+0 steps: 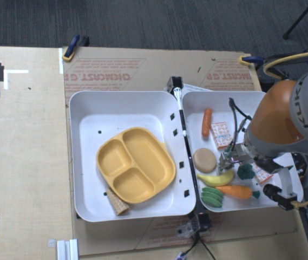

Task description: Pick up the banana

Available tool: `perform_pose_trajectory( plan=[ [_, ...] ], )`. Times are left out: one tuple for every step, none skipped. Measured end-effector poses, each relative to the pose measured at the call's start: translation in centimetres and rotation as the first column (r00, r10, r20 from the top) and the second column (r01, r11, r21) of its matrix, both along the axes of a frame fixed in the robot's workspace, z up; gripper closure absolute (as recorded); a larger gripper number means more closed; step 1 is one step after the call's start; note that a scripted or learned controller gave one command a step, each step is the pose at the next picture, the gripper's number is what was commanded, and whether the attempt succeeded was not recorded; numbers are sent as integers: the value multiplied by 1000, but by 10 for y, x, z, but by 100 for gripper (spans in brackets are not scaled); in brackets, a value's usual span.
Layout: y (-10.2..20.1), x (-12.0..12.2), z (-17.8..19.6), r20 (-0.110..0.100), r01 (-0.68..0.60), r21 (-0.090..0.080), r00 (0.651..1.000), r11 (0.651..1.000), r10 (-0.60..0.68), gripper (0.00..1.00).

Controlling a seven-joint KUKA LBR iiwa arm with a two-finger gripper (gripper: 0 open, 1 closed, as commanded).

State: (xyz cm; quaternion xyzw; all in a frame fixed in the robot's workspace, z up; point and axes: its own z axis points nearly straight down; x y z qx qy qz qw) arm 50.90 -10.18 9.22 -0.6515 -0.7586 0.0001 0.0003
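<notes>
Looking at how far this has got, I'd say the pick isn't done yet. The banana (216, 179) lies flat on the floor of the right bin (194, 106), near its front edge, squeezed in between a round tan bun-like thing (204, 159) behind it and a carrot (235, 192) plus a green pickle-looking veggie (212, 197) in front. Nothing suggests it's been lifted.

The arm (275, 121) comes in from the right and the tool (230, 158) sits low over the bin, right above the banana's right tip, maybe touching it, hard to say. I can't tell whether the tool is spread or clamped; it's a dark tangle of parts and cables from this angle, so I won't claim a grasp.

Also in that bin: a hot dog sausage (206, 122), a small printed packet (219, 132) and something dark teal (245, 171) by the wrist. The left bin (83, 161) holds a yellow divided plate (136, 164) with an ice cream cone (116, 202) poking out underneath.

So my guess: approach done, grip and lift both left.
</notes>
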Motion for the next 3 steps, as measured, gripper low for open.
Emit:
perform_pose_trajectory(
  plan=[
    [0, 0, 0, 0, -1, 0, 1000, 1000, 1, 0],
    [1, -31, 0, 2, -176, 0, 984, 984, 176, 0],
    [0, -30, 10, 4, -174, -1, 985, 985, 174, 100]
  ],
)
